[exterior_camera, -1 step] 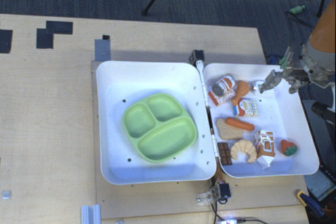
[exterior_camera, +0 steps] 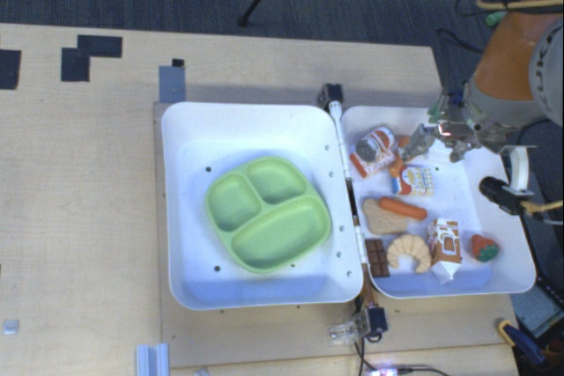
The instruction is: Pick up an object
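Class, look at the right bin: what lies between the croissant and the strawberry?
In the camera view, a small carton stands between the croissant and the strawberry, along the near side of the right bin.

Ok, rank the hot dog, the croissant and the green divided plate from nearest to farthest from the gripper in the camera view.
Measured from the gripper at the right bin's far side:
1. Hot dog, middle of the right bin.
2. Croissant, near edge of the right bin.
3. Green divided plate, in the left bin.
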`<state>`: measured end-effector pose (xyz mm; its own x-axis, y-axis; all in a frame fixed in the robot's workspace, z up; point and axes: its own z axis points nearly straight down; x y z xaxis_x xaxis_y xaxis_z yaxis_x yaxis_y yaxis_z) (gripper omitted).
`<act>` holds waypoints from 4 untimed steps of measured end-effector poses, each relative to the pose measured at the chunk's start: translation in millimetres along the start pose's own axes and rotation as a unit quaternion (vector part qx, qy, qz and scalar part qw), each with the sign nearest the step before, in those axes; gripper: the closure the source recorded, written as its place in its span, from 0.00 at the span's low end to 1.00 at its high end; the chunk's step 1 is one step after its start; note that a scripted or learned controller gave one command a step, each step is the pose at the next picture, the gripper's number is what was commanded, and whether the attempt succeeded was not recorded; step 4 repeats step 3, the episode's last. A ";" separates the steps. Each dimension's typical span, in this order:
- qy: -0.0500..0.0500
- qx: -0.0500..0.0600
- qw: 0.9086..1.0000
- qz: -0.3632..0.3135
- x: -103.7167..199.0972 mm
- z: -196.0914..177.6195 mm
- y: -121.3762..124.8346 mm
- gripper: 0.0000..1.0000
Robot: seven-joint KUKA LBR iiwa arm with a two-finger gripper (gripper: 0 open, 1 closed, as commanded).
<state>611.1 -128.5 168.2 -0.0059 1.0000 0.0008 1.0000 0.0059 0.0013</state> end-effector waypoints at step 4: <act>0.000 -0.001 1.000 0.001 37.3 -6.5 -72.1 1.00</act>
